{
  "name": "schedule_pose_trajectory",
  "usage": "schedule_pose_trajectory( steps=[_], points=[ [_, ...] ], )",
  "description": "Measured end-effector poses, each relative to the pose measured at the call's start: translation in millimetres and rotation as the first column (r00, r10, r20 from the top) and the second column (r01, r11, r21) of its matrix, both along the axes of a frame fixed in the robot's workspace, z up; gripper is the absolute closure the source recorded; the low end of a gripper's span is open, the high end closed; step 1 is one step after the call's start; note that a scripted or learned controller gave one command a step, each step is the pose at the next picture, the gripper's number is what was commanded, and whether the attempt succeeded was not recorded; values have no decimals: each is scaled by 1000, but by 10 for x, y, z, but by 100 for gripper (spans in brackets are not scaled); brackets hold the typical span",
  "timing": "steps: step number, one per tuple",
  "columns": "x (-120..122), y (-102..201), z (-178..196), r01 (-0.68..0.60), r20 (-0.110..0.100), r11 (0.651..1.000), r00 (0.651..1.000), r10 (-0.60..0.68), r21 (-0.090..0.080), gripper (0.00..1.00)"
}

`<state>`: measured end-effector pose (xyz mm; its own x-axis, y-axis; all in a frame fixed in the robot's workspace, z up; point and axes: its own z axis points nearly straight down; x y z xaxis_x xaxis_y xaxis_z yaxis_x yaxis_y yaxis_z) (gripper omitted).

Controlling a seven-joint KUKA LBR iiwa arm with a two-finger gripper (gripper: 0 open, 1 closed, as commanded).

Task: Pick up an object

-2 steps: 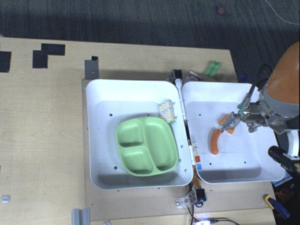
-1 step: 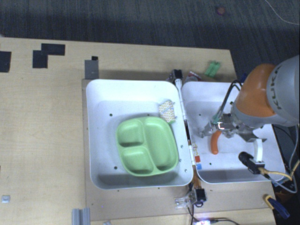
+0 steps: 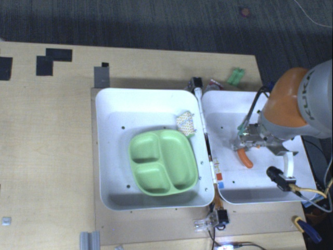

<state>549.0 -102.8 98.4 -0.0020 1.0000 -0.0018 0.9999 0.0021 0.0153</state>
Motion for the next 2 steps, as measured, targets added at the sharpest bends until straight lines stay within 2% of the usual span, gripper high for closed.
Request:
schedule_pose_trajectory(
  steps=[1,2],
  points=[
    [-270,248,864,-1,-11,1000,1000,1,2,100],
    [-617,123,1072,0,-13,1000,1000,0,2,100]
  ],
)
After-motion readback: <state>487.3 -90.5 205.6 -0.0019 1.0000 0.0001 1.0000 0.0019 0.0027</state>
